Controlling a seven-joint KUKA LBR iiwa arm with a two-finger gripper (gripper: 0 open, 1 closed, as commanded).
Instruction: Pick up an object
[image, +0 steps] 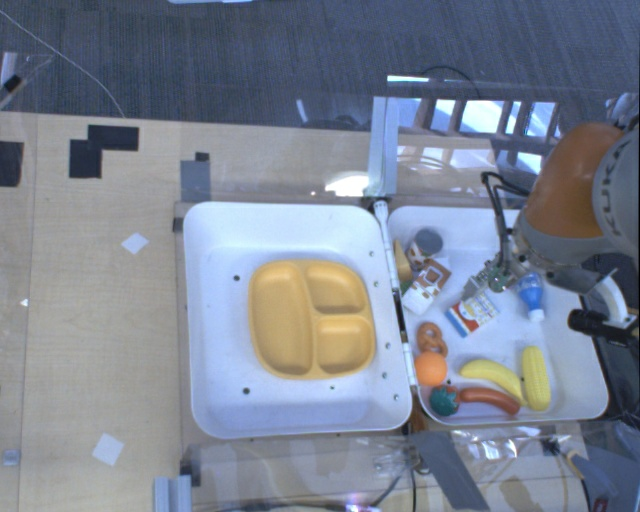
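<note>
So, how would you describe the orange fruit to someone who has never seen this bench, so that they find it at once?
Look at the right bin, the one crowded with toy food, and follow its left wall toward the near corner. The orange sits there, just below the pretzel and above the green vegetable. It is the only plain round ball, bright orange, while the banana and corn beside it are long and yellow.

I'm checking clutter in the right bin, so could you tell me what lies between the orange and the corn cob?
In the camera view, the banana lies between the orange and the corn cob.
</note>
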